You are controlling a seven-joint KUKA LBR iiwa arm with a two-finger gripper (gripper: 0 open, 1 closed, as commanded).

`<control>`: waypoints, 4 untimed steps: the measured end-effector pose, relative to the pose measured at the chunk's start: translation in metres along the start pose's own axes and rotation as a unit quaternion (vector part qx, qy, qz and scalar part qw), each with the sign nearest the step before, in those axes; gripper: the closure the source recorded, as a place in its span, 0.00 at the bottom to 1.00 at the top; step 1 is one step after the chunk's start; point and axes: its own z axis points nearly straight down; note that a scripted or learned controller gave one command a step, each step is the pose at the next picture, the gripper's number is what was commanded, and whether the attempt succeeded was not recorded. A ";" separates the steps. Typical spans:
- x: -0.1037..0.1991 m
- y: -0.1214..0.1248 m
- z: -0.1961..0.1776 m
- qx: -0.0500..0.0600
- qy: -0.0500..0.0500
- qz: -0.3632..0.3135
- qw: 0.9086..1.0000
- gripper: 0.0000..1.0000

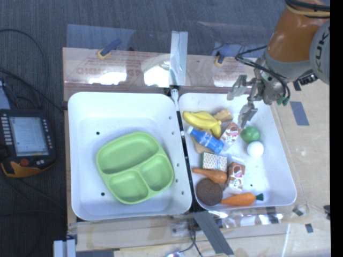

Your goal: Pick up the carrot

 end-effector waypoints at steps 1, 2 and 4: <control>0.049 0.061 0.029 -0.001 0.001 -0.036 0.999 0.00; -0.012 0.031 0.101 0.000 -0.001 -0.125 0.992 0.00; 0.145 0.127 0.027 -0.001 -0.002 -0.291 0.957 0.00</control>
